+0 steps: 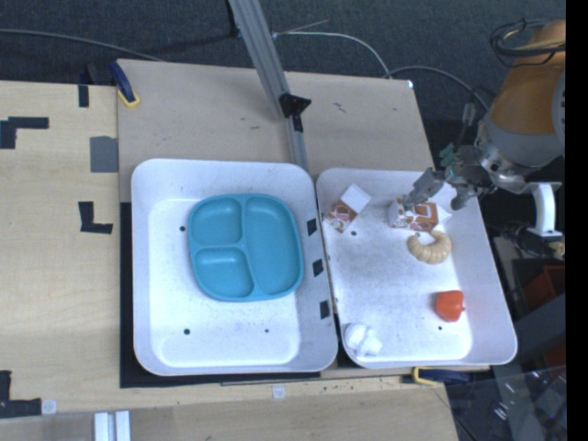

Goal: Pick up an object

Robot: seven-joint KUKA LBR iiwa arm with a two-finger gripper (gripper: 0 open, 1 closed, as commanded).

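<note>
Pale wood bench (55,246) on dark grey carpet floor (386,7). Black tape marks (23,129) at bench's left edge. Grey metal post (262,49) slants in from the far edge. Thin cables (367,53) trail over the carpet. Light even.

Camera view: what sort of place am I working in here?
Most likely a robot lab's grasping test bench, not a home or kitchen. Two white bins sit side by side: the left bin holds a blue divided plate, the right bin scattered small items. Tape marks dot the wooden bench.
</note>
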